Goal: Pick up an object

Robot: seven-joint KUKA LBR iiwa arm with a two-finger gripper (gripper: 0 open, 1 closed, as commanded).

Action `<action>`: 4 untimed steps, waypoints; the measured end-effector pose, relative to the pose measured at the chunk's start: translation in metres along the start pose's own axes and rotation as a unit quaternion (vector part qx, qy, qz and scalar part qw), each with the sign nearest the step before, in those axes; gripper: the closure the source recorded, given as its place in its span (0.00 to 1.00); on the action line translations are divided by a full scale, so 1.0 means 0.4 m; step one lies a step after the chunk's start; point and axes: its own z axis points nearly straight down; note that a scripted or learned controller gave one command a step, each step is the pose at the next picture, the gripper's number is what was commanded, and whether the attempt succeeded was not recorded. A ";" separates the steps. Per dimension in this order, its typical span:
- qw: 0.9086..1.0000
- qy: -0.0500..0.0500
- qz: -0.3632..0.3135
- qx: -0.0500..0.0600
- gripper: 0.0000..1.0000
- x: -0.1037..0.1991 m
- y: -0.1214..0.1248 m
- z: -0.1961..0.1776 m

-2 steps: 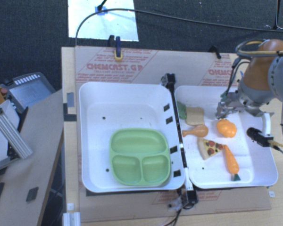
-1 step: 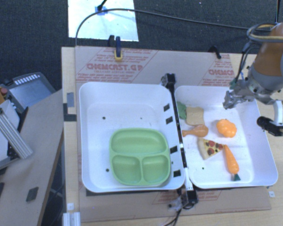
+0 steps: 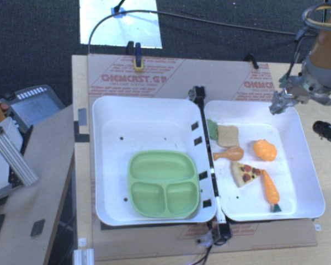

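- You see the bench (image 3: 154, 76), with its brown board and red print, under both bins.
- The left bin (image 3: 149, 115) is white and sits at 9 o'clock from the middle divider.
- The right bin (image 3: 298, 164) is white too, touching the left one along that divider.
- The arm (image 3: 325, 43) comes in at 2 o'clock, grey with an orange band.
- A green tray (image 3: 164, 184) with three sections lies in the left bin, at its 6 o'clock side.
- Your gripper (image 3: 278, 105) hangs over the right bin's far rim, at about 1 o'clock of that bin. You cannot tell if it is open or closed. Nothing shows between its tips.
- The toys you could pick all lie in the right bin, well apart from the gripper.
- The carrot (image 3: 270, 189) lies at 5 o'clock in that bin.
- The pizza slice (image 3: 245, 174) lies just left of the carrot.
- The bread (image 3: 228, 135) sits at 10 o'clock, with a green piece (image 3: 212, 130) beside it by the divider.
- The orange (image 3: 265, 150) sits near the bin's middle.
- The drumstick (image 3: 229, 154) lies between bread and pizza.
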 end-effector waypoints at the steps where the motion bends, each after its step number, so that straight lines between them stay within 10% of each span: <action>1: 1.000 0.001 0.000 0.003 1.00 0.000 0.003 -0.013; 4: 1.000 0.002 -0.002 0.004 1.00 0.362 0.039 -0.042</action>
